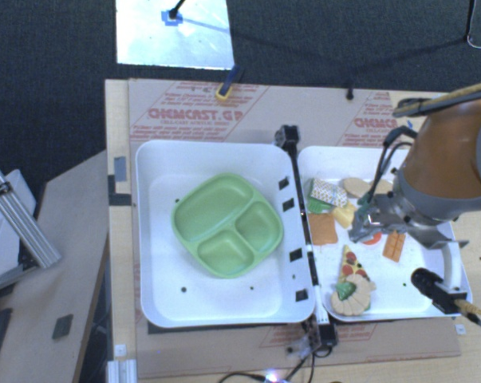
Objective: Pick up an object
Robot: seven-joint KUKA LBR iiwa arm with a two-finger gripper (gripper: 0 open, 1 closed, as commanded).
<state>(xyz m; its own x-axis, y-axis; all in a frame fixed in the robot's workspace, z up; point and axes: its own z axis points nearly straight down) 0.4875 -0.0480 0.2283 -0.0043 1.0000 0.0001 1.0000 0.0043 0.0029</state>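
Green moulded three-well tray (228,224) in left bin (156,238), hand (366,228) over flat toy foods, grip unclear

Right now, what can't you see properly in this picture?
- Gripper: small and dark in the camera view, fingers unclear.
- Right bin: the arm covers its far right part.
- Toy food near the gripper, like the yellow piece: too small to name.
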